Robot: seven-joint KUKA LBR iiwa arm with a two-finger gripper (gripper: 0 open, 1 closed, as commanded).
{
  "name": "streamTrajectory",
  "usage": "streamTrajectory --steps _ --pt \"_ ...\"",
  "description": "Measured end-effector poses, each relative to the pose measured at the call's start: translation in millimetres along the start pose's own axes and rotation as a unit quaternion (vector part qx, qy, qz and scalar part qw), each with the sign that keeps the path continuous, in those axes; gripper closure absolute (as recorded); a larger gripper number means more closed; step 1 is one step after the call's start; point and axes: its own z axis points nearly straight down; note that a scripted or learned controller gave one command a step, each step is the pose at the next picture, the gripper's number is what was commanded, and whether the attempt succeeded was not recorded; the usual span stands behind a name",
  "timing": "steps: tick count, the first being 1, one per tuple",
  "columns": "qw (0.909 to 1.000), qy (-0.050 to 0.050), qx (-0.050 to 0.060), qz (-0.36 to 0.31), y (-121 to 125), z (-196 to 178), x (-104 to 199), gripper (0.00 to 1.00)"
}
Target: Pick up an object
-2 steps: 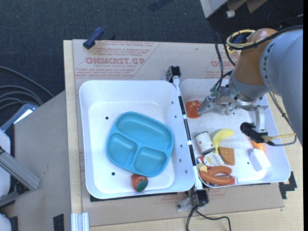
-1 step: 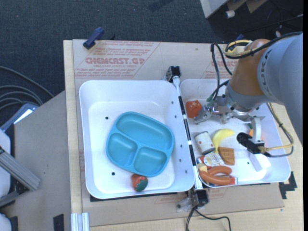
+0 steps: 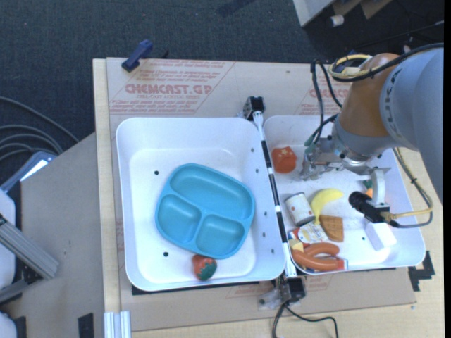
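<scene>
Reaching into the right bin (image 3: 416,248), the gripper (image 3: 320,162) hangs low; whether it is clenched or released cannot be told. An orange-red fruit (image 3: 285,159) lies just left of it, a banana (image 3: 325,201) just below. "CHEMCAST GP" reads on the board (image 3: 169,89) beyond.

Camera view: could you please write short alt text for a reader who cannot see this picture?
A grey robot arm with an orange band reaches from the right, its end effector low over the right white bin, near an orange tomato-like toy, a yellow toy, a small can and toy sausages. The left bin holds a blue divided plate and a strawberry toy.
</scene>
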Motion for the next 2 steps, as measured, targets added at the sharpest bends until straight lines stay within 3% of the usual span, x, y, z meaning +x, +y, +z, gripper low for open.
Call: streamTrajectory --steps 1,2 --pt "1.0 0.0 0.0 0.0 -0.1 0.1 0.0 0.0" --pt "1.0 0.0 0.0 0.0 2.5 9.8 1.9 0.0"
